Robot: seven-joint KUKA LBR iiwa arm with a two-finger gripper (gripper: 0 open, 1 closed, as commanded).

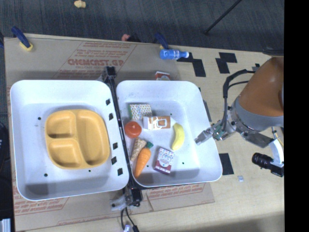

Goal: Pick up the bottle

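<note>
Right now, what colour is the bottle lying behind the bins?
The bottle is blue, seen in the camera view.

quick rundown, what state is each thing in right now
bottle: lying on its side on the bench, outside the bins
end effector: over the right bin's right rim, holding nothing
tray: flat in the left bin, its compartments bare
banana: lying in the right bin
carrot: lying in the right bin, tip toward the front wall
tomato: resting by the divider
right bin: holds the food items
</note>
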